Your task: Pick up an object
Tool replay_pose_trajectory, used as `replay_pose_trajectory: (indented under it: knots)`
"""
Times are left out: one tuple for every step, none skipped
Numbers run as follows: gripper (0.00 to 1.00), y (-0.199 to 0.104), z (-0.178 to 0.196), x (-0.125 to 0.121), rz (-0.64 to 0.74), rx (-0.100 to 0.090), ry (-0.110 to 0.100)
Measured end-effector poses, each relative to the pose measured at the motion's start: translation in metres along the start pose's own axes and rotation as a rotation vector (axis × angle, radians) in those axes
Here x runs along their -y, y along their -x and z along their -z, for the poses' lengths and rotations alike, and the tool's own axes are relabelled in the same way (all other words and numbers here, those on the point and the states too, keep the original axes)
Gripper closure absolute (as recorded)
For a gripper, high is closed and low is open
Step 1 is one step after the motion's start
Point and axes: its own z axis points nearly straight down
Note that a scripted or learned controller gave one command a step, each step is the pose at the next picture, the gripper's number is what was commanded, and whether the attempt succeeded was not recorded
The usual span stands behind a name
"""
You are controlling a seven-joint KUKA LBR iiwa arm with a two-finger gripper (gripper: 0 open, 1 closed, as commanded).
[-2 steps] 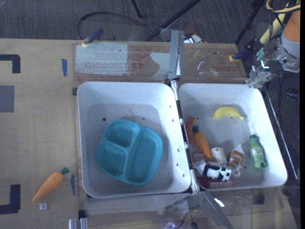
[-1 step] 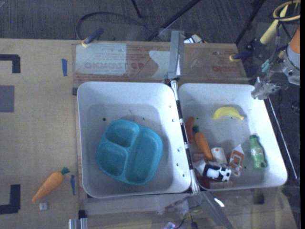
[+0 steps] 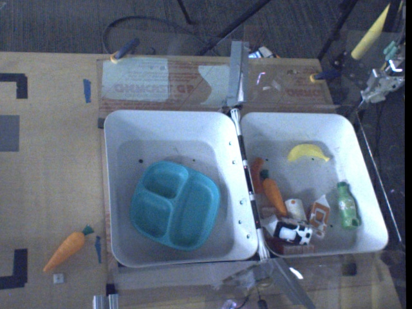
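Observation:
The right bin (image 3: 370, 172) holds several small objects. A yellow banana (image 3: 308, 152) lies near its back. An orange carrot (image 3: 273, 196) lies by the left wall, with a brown-orange piece (image 3: 257, 168) just behind it. A green bottle (image 3: 347, 206) rests at the right. A black-and-white toy cow (image 3: 293, 232), a small white cup (image 3: 295, 208) and a white-and-orange carton (image 3: 320, 215) crowd the front. My gripper (image 3: 380, 87) hangs small and blurred beyond the bin's far right corner, away from every object.
The left bin (image 3: 119, 140) holds a teal divided plate (image 3: 175, 203). A second carrot (image 3: 64, 250) lies on the wooden bench, left of the bins. Cardboard sheets (image 3: 161, 82) and clamps sit behind the bins. A yellow bar (image 3: 374, 26) leans at the top right.

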Motion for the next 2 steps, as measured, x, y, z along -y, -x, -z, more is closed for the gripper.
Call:
replay_pose_trajectory:
  knots:
    - [1.0, 0.008, -0.158, -0.012, 0.077, -0.002, -0.004]
    - [1.0, 0.008, -0.121, -0.023, 0.5, 0.002, 0.003]
